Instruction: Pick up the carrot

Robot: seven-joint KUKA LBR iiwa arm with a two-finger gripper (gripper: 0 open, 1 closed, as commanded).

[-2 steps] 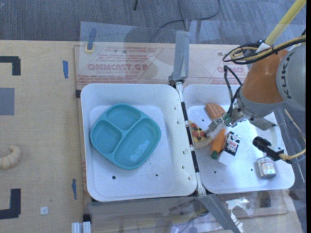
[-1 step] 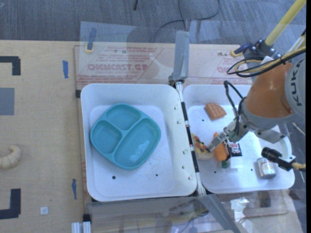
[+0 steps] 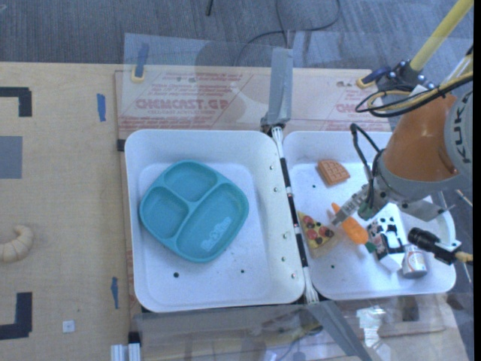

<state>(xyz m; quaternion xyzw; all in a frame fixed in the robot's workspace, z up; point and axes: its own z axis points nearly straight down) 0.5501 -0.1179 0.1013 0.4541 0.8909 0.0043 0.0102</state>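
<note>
The carrot (image 3: 356, 232) is a small orange piece lying in the right bin (image 3: 361, 280), between a pizza slice and a black-and-white item. My gripper (image 3: 346, 212) reaches down-left from the orange-banded wrist (image 3: 417, 153) and sits right over the carrot's upper left end, covering part of it. A bit of orange (image 3: 335, 208) shows just beyond the gripper's tip. Whether the carrot is gripped is hidden from this angle.
The right bin also holds a waffle-like cracker (image 3: 332, 172), a pizza slice (image 3: 317, 233), a black-and-white item (image 3: 386, 235) and a small can (image 3: 413, 262). A teal divided plate (image 3: 194, 210) lies in the left bin (image 3: 150, 153). A croissant (image 3: 15, 244) lies on the bench, far left.
</note>
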